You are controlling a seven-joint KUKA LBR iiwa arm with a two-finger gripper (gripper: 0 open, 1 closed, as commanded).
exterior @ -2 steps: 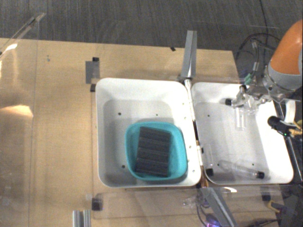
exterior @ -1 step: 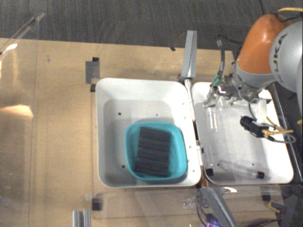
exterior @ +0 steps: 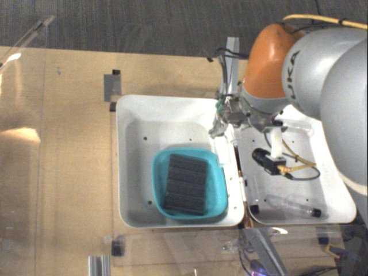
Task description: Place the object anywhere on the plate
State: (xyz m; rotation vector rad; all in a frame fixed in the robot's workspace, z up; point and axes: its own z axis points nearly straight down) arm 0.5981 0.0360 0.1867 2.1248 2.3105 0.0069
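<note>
The tabletop (exterior: 57, 154) I work over is pale wood, bare across the left of the frame, with glare at its left edge. Two shallow white bins sit on it side by side, rims meeting: the left bin (exterior: 131, 131) at centre, the right bin (exterior: 336, 206) toward the lower right. A small dark bracket (exterior: 113, 86) sits at the left bin's upper-left corner, and a second bracket (exterior: 117, 246) sits below its lower-left corner.

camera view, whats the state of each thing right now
dark ridged block: lying flat on the teal plate
teal plate: flat in the left bin, under the block
clear tube: lying in the right bin
gripper: above the wall between the bins
</note>
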